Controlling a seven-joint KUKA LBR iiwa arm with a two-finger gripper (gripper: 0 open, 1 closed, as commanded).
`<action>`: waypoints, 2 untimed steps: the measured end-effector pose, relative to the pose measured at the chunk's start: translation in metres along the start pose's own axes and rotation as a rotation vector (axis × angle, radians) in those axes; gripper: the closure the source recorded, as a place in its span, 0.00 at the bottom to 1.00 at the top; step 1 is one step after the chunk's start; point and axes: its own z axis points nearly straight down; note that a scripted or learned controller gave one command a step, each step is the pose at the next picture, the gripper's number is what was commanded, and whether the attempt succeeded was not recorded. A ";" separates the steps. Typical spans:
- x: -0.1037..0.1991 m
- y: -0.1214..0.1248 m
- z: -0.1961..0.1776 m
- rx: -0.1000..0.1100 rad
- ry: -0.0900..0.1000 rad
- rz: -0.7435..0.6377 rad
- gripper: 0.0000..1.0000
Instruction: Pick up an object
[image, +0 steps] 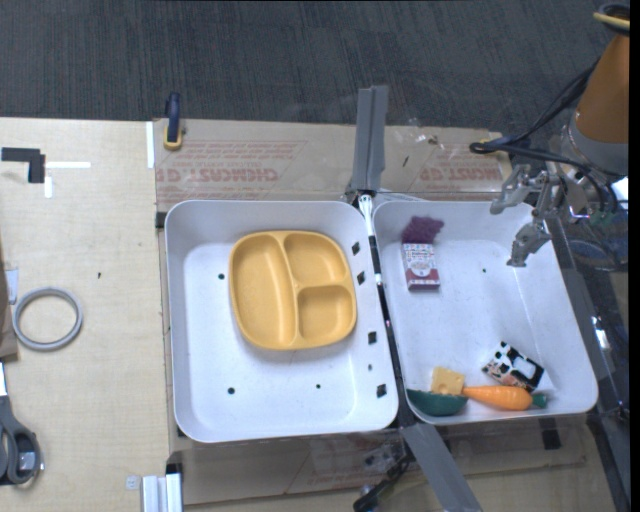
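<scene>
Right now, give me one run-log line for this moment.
phase: approach | claw: over right bin, far right edge, holding nothing | objects in right bin: carrot, small carton | left bin: yellow divided plate

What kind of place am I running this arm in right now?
Most likely a robotics lab bench, not a kitchen: two shallow white bins hold toy food such as a carrot and a yellow divided plate, with a tape roll lying on the wooden bench.

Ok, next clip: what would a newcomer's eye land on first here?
Probably the yellow divided plate, alone in the left bin. Then the orange carrot among small items at the right bin's near edge. The end effector hangs over that bin's far right corner.
</scene>
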 end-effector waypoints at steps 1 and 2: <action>0.005 0.046 0.100 0.000 0.002 0.268 0.00; -0.003 -0.015 0.124 0.001 -0.001 0.416 0.00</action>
